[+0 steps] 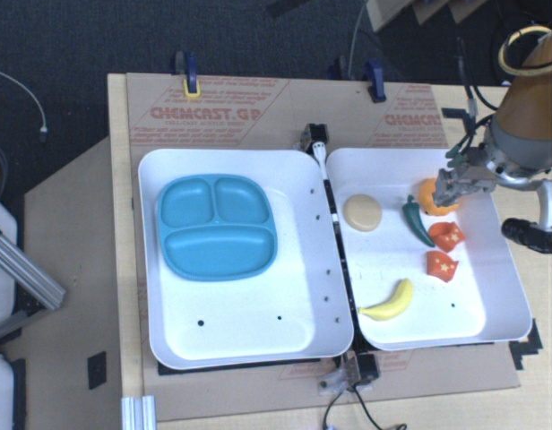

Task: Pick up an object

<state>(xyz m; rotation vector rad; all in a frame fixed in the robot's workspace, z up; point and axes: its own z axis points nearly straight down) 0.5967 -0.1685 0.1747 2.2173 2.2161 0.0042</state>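
Orange fruit [428, 197] sits directly under the pincer [455, 186], touching its left side, in the right bin [491, 321]. Can't tell pincer's state.

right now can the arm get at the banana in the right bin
Probably yes. The banana lies alone near the front of the right bin, with bare floor around it and nothing over it. The end effector sits farther back, above the orange item.
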